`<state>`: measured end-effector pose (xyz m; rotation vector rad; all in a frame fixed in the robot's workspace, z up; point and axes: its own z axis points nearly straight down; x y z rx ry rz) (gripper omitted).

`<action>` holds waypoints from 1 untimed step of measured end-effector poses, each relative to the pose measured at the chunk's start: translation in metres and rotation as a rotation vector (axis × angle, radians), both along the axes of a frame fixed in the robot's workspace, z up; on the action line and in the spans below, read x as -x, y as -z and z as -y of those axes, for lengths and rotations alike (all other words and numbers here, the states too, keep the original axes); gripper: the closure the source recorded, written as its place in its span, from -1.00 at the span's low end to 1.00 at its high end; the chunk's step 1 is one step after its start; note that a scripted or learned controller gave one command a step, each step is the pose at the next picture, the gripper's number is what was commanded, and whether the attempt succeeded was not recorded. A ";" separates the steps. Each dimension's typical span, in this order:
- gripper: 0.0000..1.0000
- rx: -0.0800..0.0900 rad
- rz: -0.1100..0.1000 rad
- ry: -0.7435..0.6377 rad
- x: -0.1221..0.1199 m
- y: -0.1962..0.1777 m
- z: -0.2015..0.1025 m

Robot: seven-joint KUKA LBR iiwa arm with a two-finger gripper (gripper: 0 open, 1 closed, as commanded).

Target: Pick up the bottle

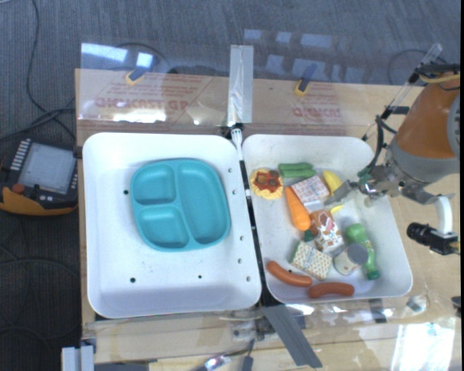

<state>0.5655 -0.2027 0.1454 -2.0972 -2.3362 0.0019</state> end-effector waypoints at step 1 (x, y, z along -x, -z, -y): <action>-1.00 0.004 0.021 0.164 -0.074 0.048 -0.068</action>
